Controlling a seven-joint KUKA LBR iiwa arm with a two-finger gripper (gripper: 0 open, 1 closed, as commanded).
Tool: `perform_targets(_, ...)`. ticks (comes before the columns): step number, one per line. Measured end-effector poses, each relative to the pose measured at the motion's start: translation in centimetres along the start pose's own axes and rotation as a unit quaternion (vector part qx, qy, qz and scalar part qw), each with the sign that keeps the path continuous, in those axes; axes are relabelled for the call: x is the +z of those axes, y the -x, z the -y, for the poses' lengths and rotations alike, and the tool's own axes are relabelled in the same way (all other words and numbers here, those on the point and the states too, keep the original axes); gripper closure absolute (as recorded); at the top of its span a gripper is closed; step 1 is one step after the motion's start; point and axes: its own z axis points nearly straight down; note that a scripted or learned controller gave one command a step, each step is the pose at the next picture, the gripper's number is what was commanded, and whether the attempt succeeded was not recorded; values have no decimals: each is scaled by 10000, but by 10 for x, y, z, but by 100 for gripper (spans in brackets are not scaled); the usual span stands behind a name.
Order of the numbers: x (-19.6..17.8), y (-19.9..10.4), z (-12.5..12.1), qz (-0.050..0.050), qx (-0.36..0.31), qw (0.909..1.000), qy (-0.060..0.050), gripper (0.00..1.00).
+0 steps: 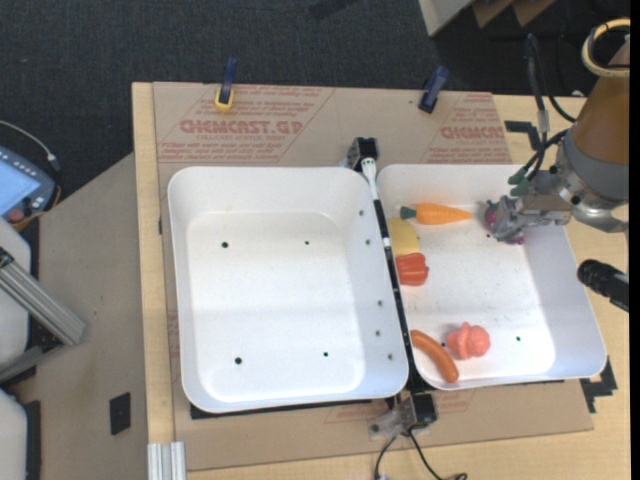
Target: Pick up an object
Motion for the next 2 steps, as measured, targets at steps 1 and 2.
perform_targets(1, -154, -9, -55, -2, -9, 10000, 23, 100)
perform_targets(2, -160, -67, -82, -25, -23, 10000, -48, 100)
